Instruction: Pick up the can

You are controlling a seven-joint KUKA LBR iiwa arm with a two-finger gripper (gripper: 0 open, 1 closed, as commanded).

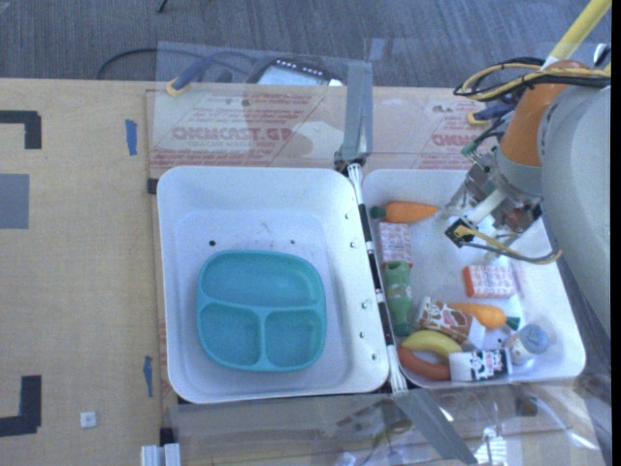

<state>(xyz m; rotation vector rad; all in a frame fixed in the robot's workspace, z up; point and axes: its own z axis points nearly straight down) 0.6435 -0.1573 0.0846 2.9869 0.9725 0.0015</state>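
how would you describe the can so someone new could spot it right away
Start at the right-hand white bin and go to its left wall. The can lies there, just below the carrot and above the green bottle. It alone has a pinkish-red label.

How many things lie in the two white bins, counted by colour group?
Orange or red: 4 (carrot, second carrot, red-white box, sausage)
Green: 1 (bottle)
Yellow: 1 (banana)
Teal: 1 (divided plate)
Other or mixed: 4 (pink packet, brown-white carton, black-white carton, can)
Total: 11
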